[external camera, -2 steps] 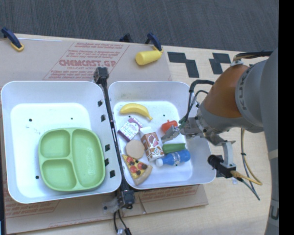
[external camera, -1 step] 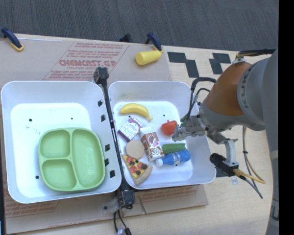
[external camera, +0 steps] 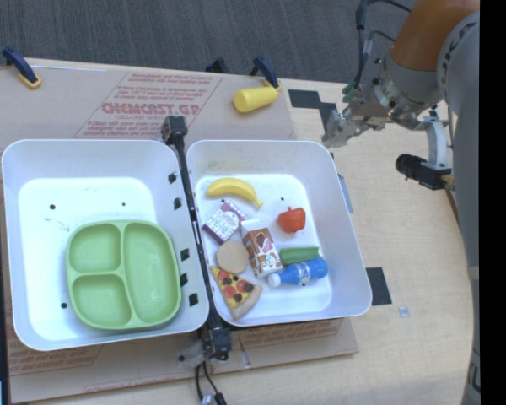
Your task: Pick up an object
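The right bin (external camera: 341, 226) holds several toy foods: a yellow banana (external camera: 233, 190), a red pepper (external camera: 292, 219), a purple carton (external camera: 222, 224), a brown carton (external camera: 261, 251), a green cucumber (external camera: 298, 254), a blue bottle (external camera: 305, 272), a tan round cookie (external camera: 232, 256) and a pizza slice (external camera: 234, 288). My gripper (external camera: 336, 130) hangs just outside the bin's far right corner, above the bench, with nothing seen in it.
In the left bin (external camera: 17, 226) lies a green divided plate (external camera: 123, 272). A yellow object (external camera: 255, 98) rests on the cardboard behind the bins, with blue clamps (external camera: 21, 66) at the board's edge. Black tape marks (external camera: 308, 99) sit near the gripper.
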`<action>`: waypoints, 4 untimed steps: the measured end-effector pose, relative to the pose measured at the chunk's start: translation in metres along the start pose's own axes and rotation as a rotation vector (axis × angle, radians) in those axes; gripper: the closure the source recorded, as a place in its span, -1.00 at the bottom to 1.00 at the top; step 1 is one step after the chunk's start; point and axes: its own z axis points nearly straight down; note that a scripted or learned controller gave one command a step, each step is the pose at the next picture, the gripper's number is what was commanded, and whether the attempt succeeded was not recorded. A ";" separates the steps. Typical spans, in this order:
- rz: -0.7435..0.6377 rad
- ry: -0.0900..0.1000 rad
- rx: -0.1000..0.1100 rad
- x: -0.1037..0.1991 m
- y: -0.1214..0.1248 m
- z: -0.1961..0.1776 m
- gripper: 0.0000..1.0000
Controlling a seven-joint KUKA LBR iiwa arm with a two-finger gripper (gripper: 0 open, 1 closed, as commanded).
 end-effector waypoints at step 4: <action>-0.008 0.002 0.010 0.054 -0.087 0.132 1.00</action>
